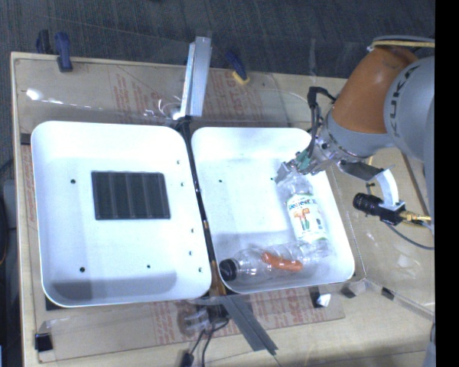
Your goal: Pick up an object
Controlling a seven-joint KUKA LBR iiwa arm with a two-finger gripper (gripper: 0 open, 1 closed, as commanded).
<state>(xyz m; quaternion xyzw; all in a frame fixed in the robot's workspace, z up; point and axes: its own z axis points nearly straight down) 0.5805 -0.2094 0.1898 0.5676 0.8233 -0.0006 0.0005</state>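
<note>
Table (pixel 99 319): two shallow white bins side by side, seen from above at a slant.

Left bin (pixel 61 151): holds one dark ribbed rectangular pad (pixel 130 195), lying flat slightly toward 10 o'clock of the bin's centre. Small dark dots mark the bin floor around it.

A grey metal bar (pixel 196 75) stands at 12 o'clock of the seam between the bins. Blue clamps (pixel 63 52) sit along the table's far edge.

Right bin (pixel 237 167): two clear plastic bottles. One bottle with black cap (pixel 262 263) lies on its side along the 6 o'clock wall, cap pointing toward 9 o'clock, with something orange inside it. The second, a labelled bottle (pixel 306 219), lies along the 3 o'clock side of the bin, long axis running roughly 12 to 6; its lower end is near or touching the first bottle.

Arm enters from 3 o'clock; orange band (pixel 371 90) visible above the wrist. Claw (pixel 306 161) sits at the 12 o'clock end of the labelled bottle, right at its top. Fingers too small and cluttered to resolve: cannot tell whether the claw is open, closed or gripping the bottle.
</note>
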